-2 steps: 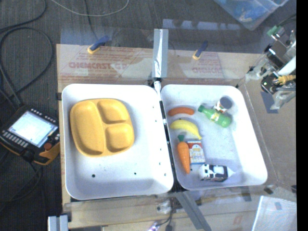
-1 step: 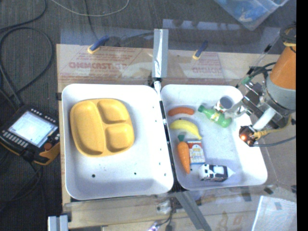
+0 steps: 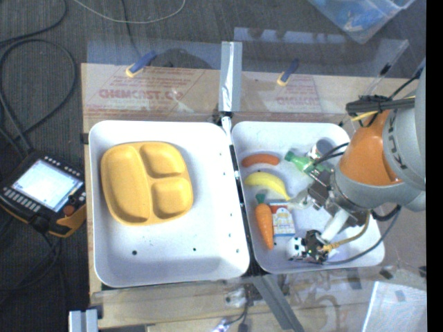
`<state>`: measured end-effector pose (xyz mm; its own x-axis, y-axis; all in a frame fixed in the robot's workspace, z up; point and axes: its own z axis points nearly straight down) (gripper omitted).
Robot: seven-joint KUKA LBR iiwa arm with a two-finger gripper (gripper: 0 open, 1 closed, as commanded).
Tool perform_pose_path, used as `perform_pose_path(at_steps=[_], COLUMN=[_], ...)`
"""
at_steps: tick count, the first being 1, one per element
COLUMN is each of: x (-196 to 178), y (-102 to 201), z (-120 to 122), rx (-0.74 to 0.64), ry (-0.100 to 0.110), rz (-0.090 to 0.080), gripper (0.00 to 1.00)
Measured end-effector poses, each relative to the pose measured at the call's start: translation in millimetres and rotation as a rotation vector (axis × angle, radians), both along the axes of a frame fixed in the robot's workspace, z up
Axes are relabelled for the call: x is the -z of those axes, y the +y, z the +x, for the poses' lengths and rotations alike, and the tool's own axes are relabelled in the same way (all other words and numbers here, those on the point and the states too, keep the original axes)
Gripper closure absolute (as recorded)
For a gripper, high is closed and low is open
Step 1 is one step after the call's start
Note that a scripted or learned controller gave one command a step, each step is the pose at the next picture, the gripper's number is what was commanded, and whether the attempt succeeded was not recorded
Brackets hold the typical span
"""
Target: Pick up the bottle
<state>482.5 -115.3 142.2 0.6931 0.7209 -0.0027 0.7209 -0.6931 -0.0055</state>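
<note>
Dark carpet (image 3: 208, 19) surrounds the cardboard-topped bench (image 3: 159, 95).

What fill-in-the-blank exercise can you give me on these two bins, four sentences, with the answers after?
1. The yellow tray has ____ compartments.
2. That tray lies in the view's ____ bin.
3. The bottle near the sausage is ____ in colour.
4. Beside the small carton lies an orange ____.
Missing words: three; left; green; carrot.
</note>
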Motion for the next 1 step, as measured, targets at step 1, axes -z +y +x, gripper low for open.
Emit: perform_pose_path(at_steps=[1], x=[52.8], y=[-58.4], z=[37.3], rx=[0.402], ry=[-0.013], rz=[-0.003], gripper=[0.00])
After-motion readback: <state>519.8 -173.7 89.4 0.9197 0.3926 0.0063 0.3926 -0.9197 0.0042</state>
